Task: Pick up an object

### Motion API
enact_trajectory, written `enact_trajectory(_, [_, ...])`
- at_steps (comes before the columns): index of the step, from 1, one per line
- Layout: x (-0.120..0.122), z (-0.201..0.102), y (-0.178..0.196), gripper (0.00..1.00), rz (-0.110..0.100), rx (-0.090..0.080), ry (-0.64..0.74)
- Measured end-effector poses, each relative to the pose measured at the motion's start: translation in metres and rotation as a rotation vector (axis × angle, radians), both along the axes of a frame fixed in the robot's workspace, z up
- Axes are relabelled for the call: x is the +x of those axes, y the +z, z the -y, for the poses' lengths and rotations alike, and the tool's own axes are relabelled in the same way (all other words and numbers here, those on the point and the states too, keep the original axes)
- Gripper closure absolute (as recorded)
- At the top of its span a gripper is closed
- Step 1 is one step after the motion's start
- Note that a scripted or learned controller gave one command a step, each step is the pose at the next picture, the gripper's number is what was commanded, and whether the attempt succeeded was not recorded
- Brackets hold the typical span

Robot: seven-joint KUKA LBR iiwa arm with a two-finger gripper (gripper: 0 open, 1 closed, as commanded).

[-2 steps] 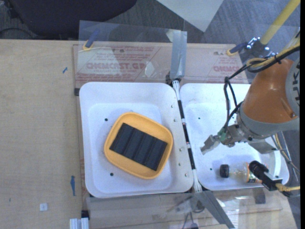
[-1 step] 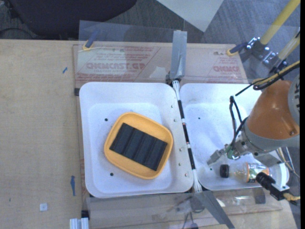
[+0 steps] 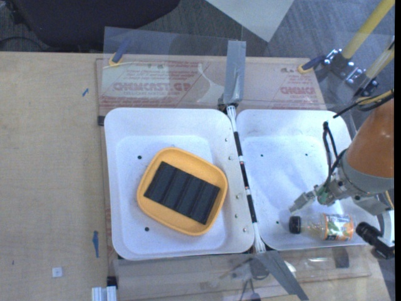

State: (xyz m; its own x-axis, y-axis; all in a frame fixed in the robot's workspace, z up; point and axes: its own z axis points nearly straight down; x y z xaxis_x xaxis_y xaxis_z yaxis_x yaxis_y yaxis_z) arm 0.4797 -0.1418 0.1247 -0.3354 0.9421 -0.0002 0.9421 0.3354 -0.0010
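A small clear bottle point(image 3: 327, 227) with a black cap and an orange and green label lies on its side near the front edge of the right bin point(image 3: 276, 143). My gripper point(image 3: 305, 199) hangs low over that bin, just above and behind the bottle's cap end, and nothing shows in its grasp. A yellow rounded square dish point(image 3: 182, 190) with a dark ridged insert rests in the middle of the left bin point(image 3: 122, 143).
The grey arm with its orange band point(image 3: 376, 149) comes in over the right bin's right side, with a black cable point(image 3: 328, 144) looping beside it. A ridge point(image 3: 241, 168) divides the two bins. Cardboard and clear plastic sheets lie behind the bins.
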Motion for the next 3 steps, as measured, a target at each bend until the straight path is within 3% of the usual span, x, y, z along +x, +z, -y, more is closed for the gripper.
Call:
enact_trajectory(1, [0.002,-0.039,-0.036,0.00,0.008,-0.002,-0.017])
enact_trajectory(2, [0.000,0.042,0.010,0.00,-0.001,0.000,-0.042])
enact_trajectory(3, [0.002,0.013,-0.036,0.00,0.006,-0.002,0.109])
